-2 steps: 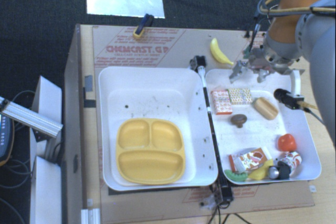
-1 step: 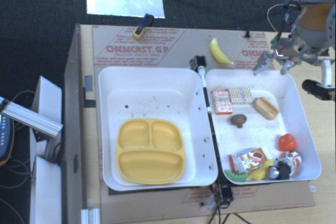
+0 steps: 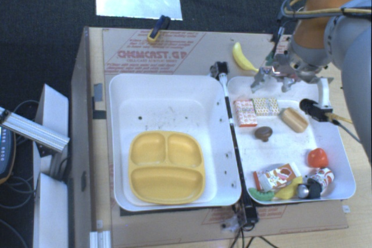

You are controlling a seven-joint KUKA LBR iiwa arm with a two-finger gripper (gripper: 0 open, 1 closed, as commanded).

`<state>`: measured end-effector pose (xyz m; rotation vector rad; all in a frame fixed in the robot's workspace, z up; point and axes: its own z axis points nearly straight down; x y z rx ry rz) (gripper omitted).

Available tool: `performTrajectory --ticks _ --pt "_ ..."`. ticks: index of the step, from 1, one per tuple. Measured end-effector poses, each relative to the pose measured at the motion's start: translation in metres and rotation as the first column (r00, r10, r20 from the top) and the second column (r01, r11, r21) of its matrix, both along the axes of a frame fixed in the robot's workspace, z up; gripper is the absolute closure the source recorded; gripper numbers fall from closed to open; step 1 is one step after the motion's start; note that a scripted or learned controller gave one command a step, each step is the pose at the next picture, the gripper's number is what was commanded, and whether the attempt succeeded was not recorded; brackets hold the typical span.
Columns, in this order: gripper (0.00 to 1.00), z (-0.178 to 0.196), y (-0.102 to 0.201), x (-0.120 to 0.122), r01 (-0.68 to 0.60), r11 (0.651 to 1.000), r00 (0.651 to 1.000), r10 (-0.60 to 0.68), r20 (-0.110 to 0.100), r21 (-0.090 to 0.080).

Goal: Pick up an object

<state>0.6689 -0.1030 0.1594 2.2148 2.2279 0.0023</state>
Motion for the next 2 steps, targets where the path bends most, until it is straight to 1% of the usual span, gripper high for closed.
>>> performTrajectory --ticks 1,2 --pt "0.0 0.058 -0.045 0.0 0.004 1.0 1.0 -0.004 0.004 -0.003" --pt "0.0 0.028 0.011 -0.018 0.001 1.0 1.0 -0.001 0.0 -0.001"
